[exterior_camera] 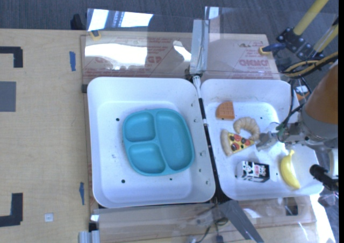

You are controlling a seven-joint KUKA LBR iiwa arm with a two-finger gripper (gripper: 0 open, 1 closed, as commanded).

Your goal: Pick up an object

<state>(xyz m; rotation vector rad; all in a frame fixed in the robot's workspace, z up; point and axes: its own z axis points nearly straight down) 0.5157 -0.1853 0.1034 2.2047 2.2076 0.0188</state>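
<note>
Gripper (pixel 267 138) low in right bin (pixel 279 92), touching pizza slice (pixel 235 142); finger state unclear. Croissant (pixel 247 125), waffle (pixel 225 110), banana (pixel 289 170), cow-print carton (pixel 253 171) around the slice. Carton print unreadable.

Light wooden bench (pixel 43 145) bearing two shallow white bins side by side, edges touching. Right bin (pixel 236 88) directly under the gripper (pixel 264 141); left bin (pixel 102 97) well away on the far side from the arm. Dark square marks and blue tape scraps farther out that way on the bare wood
</note>
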